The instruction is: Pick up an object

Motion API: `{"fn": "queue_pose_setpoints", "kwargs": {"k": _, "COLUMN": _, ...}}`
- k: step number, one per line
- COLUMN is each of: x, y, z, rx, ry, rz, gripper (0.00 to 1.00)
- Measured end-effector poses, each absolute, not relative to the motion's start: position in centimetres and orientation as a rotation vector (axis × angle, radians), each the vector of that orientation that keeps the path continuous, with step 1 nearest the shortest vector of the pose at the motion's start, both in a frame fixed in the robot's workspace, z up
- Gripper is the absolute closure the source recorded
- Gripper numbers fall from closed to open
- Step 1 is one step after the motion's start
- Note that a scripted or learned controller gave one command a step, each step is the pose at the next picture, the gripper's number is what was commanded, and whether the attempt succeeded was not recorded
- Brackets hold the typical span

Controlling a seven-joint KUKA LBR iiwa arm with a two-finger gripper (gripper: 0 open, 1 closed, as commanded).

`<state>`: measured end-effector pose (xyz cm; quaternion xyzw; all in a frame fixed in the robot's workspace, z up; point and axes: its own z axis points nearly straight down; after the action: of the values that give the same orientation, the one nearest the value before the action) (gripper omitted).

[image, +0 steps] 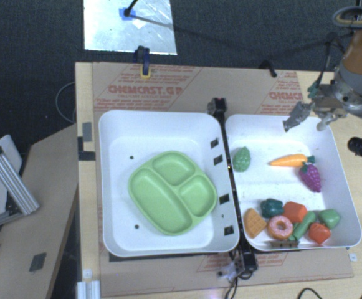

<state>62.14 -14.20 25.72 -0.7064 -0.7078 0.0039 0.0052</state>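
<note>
1. Near corner of the right bin [349, 220]: a pile of toy food, including a donut [280, 227], a red piece [294, 211] and a dark green piece [271, 207], all lying untouched.
2. Mid-bin: purple grapes [311, 176], a carrot [289, 161] and a green vegetable [241, 159], each lying loose.
3. Far rim of that bin: the gripper [309, 121] hovers released, fingers spread, grasping nothing. Judged stage: approach only; choosing, descending, closing and lifting all remain.

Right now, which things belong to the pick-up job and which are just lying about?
Job:
hand, open
carrot
grapes
green vegetable
doughnut
right bin

Lying about:
green divided plate
left bin
foil sheet
clamp
</note>
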Motion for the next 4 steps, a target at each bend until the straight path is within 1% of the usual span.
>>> {"fn": "queue_pose_setpoints", "kwargs": {"k": 1, "x": 62.3, "y": -14.2, "z": 26.3, "rx": -2.215, "ry": -2.224, "rz": 0.003, "gripper": 0.00}}
{"fn": "queue_pose_setpoints", "kwargs": {"k": 3, "x": 61.7, "y": -13.4, "z": 17.0, "rx": -2.215, "ry": -2.219, "rz": 0.006, "gripper": 0.00}}
{"fn": "queue_pose_setpoints", "kwargs": {"k": 4, "x": 60.8, "y": -12.8, "z": 11.1, "rx": -2.215, "ry": -2.218, "rz": 0.007, "gripper": 0.00}}
